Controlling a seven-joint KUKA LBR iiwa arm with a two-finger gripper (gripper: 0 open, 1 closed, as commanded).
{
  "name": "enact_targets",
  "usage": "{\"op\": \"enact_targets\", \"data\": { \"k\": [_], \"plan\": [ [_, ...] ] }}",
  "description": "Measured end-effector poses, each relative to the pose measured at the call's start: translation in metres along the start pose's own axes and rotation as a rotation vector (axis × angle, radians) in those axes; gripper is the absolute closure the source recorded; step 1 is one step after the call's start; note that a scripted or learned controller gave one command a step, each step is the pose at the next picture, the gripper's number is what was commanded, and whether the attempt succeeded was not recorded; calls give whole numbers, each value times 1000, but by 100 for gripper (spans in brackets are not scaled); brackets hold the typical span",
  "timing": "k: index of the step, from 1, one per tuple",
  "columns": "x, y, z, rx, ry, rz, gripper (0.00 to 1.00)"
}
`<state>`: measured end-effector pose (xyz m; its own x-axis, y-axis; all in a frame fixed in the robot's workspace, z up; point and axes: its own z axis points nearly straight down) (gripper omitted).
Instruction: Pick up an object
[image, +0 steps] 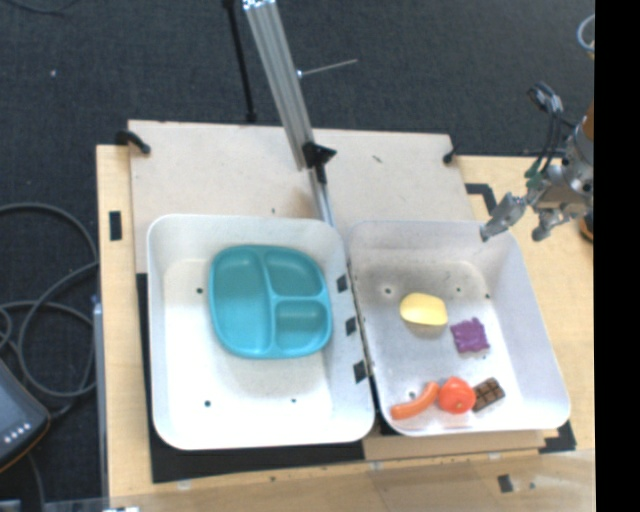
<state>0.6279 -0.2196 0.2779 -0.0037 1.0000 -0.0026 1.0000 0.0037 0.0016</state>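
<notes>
1. Gripper (518, 216) hangs open and empty over the right bin's (520, 300) far right corner.
2. Yellow piece (424, 311) lies mid-bin; purple block (469, 335) just beside could get knocked.
3. Carrot (414, 400), tomato (456, 396) and chocolate (487, 393) crowd the near wall, risking a fouled grasp.

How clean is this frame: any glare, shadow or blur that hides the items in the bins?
Camera view: lighting is even and soft, with no strong glare on the white bins. The right bin's floor looks grey and scuffed around the yellow piece. The blue tray, purple block and tomato read clearly. The tool at the right edge is small and slightly soft, so its fingers are hard to judge.
</notes>
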Motion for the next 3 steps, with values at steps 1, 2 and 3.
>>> {"op": "enact_targets", "data": {
  "k": [1, 2, 3],
  "plan": [
    [0, 0, 0, 1, -1, -1, 0],
    [-4, 3, 62, 6, 1, 3, 0],
    [-6, 4, 104, 4, 1, 3, 0]
  ]
}}
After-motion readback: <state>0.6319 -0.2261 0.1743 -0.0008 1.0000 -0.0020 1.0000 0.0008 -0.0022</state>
